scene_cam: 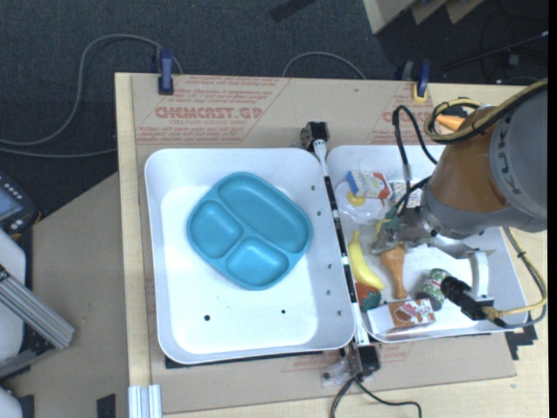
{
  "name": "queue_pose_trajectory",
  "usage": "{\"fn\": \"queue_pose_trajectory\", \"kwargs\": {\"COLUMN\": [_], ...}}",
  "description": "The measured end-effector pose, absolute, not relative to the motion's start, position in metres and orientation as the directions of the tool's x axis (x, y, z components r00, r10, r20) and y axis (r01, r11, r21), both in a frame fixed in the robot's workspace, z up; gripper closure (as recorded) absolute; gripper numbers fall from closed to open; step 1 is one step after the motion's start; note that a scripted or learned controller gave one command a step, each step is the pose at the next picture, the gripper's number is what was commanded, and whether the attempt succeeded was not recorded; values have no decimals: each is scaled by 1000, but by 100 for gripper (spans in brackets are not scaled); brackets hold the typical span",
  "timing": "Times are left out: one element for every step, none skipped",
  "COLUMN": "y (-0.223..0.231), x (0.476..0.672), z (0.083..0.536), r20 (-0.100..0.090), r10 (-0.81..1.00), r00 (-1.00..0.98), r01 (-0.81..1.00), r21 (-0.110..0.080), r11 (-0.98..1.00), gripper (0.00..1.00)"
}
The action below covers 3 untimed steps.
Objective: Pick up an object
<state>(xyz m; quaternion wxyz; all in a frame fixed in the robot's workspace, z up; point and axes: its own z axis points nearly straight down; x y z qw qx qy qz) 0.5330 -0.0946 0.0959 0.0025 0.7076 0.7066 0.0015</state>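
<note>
**White bins, pair, on plywood desk: contents and arm**

1. Desk [226,103]: pale board with red print, carrying both bins side by side.
2. Left bin [174,303]: shallow and white. It holds item 5.
3. Right bin [370,152]: shallow and white. It holds items 6 to 9.
4. Arm [487,177]: grey with an orange band. It reaches over the right bin from the right.
5. Blue plate [250,230]: three compartments, lying flat near the left bin's centre.
6. Banana [364,266]: yellow, along the right bin's left wall.
7. Orange carrot-like piece [396,268]: just beside the banana, directly below the hand.
8. Red packet [412,313]: at the near wall.
9. Blue, red and white packet [365,184]: near the far wall.
10. Hand [392,229]: low over the clutter, between the packets. Whether it is wide, narrow or holding anything cannot be told.
</note>
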Motion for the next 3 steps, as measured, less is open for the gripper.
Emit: {"fn": "queue_pose_trajectory", "kwargs": {"y": [-39,-42,-76], "x": [559,556,586], "z": [191,185,185], "r20": [1,0,-3], "r10": [1000,1000,1000], "r00": [-7,-1,2], "r01": [1000,1000,1000], "r21": [11,0,4], "r11": [7,1,-2], "gripper": [100,0,0]}}
